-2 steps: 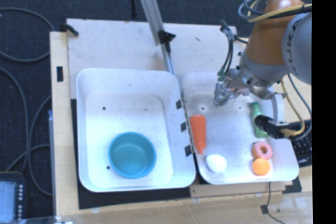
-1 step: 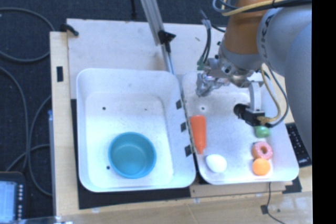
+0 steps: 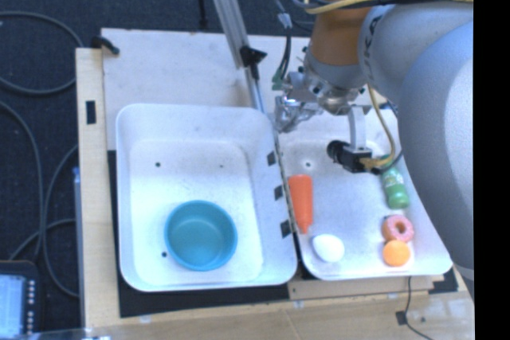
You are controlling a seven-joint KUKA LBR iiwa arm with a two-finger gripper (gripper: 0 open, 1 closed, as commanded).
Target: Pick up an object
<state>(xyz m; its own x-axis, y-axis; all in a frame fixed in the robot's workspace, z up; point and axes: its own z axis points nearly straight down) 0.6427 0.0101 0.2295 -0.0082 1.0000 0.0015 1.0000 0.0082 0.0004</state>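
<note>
My gripper (image 3: 288, 117) hangs over the far left corner of the right bin (image 3: 351, 271), close to the divide between the two bins, with nothing seen between its fingers. In the right bin lie an orange carrot (image 3: 300, 201) along the left wall, a white egg (image 3: 327, 248) near the front, a pink doughnut (image 3: 397, 228), an orange ball (image 3: 396, 252) and a green bottle-like object (image 3: 394, 189) at the right. The left bin (image 3: 135, 139) holds a blue bowl (image 3: 201, 234) at its front.
A slanted metal rail (image 3: 227, 8) stands behind the bins, ending at a black clamp next to the gripper. The grey arm covers the right bin's far right side. Cables lie on the dark floor at the left.
</note>
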